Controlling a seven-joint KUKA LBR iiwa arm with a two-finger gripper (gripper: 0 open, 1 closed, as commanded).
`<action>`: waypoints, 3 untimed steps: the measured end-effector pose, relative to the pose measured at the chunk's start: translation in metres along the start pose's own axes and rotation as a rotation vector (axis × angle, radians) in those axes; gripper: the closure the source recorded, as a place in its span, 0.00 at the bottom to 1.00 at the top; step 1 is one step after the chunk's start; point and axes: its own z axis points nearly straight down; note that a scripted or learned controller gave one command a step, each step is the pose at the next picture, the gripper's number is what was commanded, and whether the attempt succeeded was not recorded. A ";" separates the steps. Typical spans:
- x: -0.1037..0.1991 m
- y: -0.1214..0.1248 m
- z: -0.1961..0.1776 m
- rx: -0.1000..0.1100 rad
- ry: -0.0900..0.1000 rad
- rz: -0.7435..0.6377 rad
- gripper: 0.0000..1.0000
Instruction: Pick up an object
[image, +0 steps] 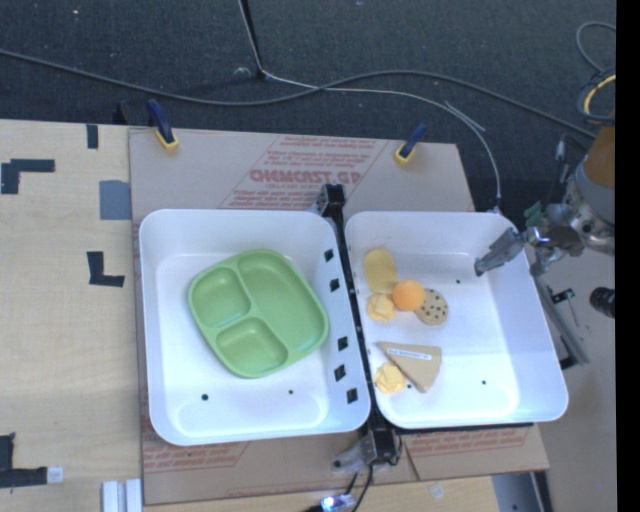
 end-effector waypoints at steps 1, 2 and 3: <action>0.001 0.002 -0.007 -0.012 -0.003 -0.004 0.00; 0.005 -0.004 0.054 -0.007 -0.002 -0.004 0.00; 0.011 -0.013 0.108 -0.007 -0.002 -0.004 0.00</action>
